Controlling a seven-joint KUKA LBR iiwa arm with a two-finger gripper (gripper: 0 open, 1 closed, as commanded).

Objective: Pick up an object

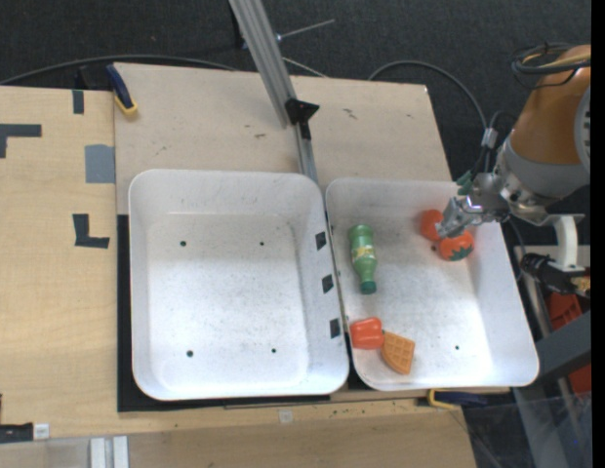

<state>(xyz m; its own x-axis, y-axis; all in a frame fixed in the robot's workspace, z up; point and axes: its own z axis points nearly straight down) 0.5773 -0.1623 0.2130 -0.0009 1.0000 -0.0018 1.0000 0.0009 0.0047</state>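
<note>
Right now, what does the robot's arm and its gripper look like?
The arm is rounded and grey with a broad orange band above the wrist. Dark cables loop over its top. The gripper is small, metallic grey, with a spot of green near its mount.

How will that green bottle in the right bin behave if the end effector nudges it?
The green bottle lies on its side and looks round, so a sideways push would probably roll it. It seems a small toy, likely light. Its smooth-looking surface may slip in a loose pinch.
</note>
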